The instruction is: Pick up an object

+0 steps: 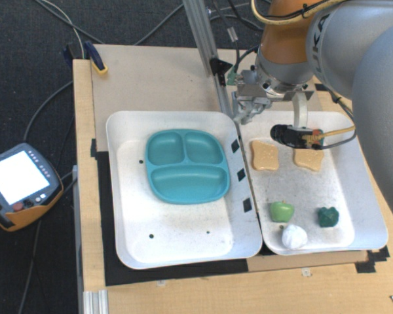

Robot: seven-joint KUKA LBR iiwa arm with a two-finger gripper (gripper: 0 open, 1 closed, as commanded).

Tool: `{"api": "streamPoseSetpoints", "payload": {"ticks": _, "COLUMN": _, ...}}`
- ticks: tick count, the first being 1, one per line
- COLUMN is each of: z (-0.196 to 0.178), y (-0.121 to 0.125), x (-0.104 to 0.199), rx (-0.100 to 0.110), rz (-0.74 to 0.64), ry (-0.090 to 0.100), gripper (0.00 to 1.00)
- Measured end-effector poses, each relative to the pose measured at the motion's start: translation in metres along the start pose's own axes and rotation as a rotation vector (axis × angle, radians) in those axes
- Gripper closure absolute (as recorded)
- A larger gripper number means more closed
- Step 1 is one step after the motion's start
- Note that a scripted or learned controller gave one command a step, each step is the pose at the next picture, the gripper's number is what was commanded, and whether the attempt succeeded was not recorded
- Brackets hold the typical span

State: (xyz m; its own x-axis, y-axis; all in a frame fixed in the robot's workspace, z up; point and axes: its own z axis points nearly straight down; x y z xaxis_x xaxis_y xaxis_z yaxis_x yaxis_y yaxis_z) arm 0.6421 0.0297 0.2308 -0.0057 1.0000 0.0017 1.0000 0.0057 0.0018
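Two shallow white bins sit side by side on a wooden bench (157, 77) over dark carpet. Inside the right bin (360, 182), two tan toast slices, one (264, 156) nearer the left bin, the other (308, 158) beside it, lie at the far end. Nearer the camera sit a green apple-like piece (281, 210), a dark green piece (327, 216) and a white piece (293, 236). Above the right bin's far left corner, the gripper (249, 113) hangs pointing down, touching nothing; its finger spacing cannot be told. The left bin (128, 241) holds a teal divided plate (187, 165).
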Motion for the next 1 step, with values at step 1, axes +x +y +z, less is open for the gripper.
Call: {"api": "streamPoseSetpoints", "payload": {"ticks": 1, "z": -0.0076, "y": 0.0113, "x": 0.0496, "rx": -0.001, "rz": 0.000, "ry": 0.000, "gripper": 1.00}}
